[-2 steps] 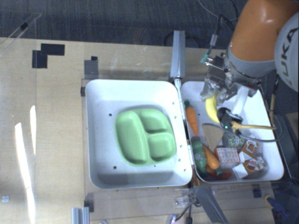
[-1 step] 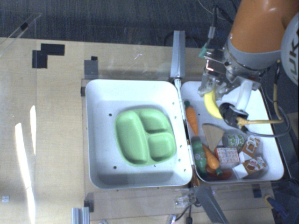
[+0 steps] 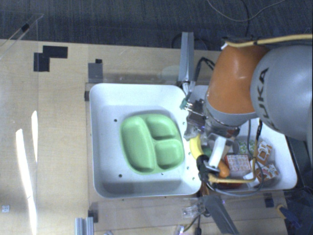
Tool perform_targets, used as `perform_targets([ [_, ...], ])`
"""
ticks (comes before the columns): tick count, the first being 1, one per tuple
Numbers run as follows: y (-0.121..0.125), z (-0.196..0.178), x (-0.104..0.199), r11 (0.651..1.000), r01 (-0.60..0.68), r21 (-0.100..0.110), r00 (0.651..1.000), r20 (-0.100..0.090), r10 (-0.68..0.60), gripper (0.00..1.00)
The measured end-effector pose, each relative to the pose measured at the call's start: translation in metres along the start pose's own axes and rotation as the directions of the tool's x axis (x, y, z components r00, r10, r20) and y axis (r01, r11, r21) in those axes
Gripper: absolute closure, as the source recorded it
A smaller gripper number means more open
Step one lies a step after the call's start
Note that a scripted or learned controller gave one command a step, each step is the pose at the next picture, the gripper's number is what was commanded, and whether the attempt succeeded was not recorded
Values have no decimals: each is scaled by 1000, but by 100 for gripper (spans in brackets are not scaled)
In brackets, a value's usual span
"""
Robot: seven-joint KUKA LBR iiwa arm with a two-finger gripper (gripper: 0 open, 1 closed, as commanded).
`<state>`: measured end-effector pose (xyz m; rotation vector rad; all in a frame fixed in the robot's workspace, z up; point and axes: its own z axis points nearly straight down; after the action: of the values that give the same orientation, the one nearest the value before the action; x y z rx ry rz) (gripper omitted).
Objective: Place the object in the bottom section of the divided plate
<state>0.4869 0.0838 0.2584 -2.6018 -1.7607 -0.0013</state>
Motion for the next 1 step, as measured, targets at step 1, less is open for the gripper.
perform_targets([
  [1,71,22,59,1000,-14,0,1000,-1,14,100],
])
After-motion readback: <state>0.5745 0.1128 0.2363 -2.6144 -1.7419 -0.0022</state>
